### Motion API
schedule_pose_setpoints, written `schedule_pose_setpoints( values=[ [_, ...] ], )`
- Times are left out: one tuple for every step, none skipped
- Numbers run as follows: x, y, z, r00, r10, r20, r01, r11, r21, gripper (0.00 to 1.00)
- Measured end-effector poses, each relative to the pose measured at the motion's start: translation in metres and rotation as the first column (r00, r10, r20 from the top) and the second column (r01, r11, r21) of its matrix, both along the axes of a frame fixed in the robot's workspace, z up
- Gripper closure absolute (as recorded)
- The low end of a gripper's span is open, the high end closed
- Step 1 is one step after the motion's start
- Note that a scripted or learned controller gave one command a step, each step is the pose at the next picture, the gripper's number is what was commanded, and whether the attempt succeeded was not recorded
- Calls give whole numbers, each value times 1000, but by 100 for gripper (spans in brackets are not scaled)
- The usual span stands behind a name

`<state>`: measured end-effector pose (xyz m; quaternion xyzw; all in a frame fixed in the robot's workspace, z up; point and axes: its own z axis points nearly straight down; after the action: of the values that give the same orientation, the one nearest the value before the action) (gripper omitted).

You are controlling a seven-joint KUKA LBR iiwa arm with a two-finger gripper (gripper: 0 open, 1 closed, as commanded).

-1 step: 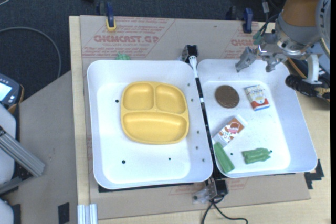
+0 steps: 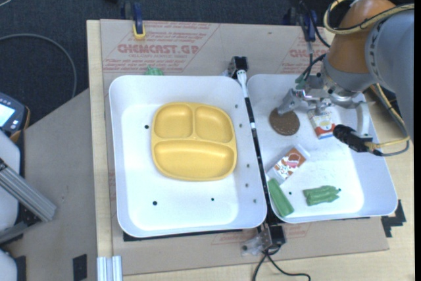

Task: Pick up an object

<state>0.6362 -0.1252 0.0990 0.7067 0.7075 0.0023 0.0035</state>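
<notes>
Camera view: the left white bin [image 2: 125, 161] holds a yellow divided plastic plate [image 2: 194, 141]. Over the right white bin [image 2: 368, 197], the gripper [image 2: 314, 102], grip state unclear, hangs between a brown round disc [image 2: 285, 122] and a small red-white packet [image 2: 323, 126]. Nearer: an orange-white carton [image 2: 289, 164] and a green toy [image 2: 320, 195].

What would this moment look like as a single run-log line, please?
arm: over right bin | gripper: near brown disc, small carton | grasp: none seen | left bin: yellow divided plate

A brown paper-covered bench [image 2: 197, 43] bears two white bins: left [image 2: 128, 161]; right [image 2: 368, 191].
</notes>
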Motion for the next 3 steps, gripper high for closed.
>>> schedule_pose_setpoints(
  values=[
    [-13,32,-10,1000,-1,1,1,1000,-1,0],
    [-12,32,2,1000,-1,6,1,1000,2,100],
    [-12,32,12,1000,-2,7,2,1000,1,100]
  ],
)
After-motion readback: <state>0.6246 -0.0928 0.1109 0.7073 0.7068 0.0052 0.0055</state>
